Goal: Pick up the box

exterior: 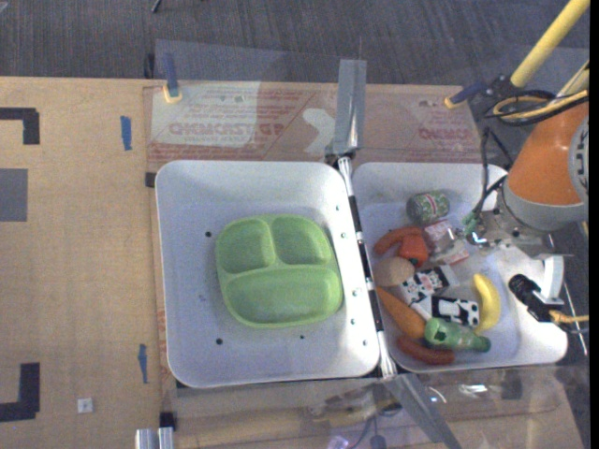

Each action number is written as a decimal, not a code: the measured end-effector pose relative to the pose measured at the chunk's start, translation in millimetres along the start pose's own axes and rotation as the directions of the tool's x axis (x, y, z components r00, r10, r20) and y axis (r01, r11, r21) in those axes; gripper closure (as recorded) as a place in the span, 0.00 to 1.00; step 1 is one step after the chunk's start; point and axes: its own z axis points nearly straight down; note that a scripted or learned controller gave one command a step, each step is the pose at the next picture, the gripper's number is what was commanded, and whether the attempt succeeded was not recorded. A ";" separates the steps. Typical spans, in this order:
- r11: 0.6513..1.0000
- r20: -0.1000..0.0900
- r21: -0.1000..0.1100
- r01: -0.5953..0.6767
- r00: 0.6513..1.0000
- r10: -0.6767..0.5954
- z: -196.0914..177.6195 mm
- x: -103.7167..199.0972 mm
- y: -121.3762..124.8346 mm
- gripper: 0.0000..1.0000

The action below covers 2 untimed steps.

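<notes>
Box (442, 241): locate it in the right bin (538, 344), in the upper middle of the pile of items. It is a small pinkish box with pale markings, and it lies tilted among the other items. An orange-red item (402, 241) touches it on the left, and a grey-green rounded item (429, 204) lies just beyond it, toward the far wall of the bin.

Arm (552, 171): it reaches in from the right of the view, with its orange band above the near right part of the right bin. Its working end sits low, just beside the right edge of the box. You cannot tell whether the jaws are released or clenched, nor whether they touch the box. Do not treat the box as held.

Other contents of the right bin, nearer to you than the box:
- a pale egg-shaped item (395, 271) near the left wall;
- two black-and-white patterned items (426, 283), lying side by side;
- a banana (485, 299) to their right;
- a carrot (404, 314), set at a slant;
- a green toy bottle (454, 335) lying on its side;
- a red item (426, 352) at the near edge of the pile.

Left bin (178, 251): it carries one green divided plate (278, 271), lying flat near its middle. Both bins stand side by side on the bench (75, 251).
</notes>
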 end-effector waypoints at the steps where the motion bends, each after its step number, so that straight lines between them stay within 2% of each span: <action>1: 1.000 0.000 -0.001 -0.001 1.000 0.001 -10.3 0.0 0.0 1.00; 2: 1.000 0.000 -0.001 -0.001 1.000 0.001 -10.3 0.0 0.0 0.00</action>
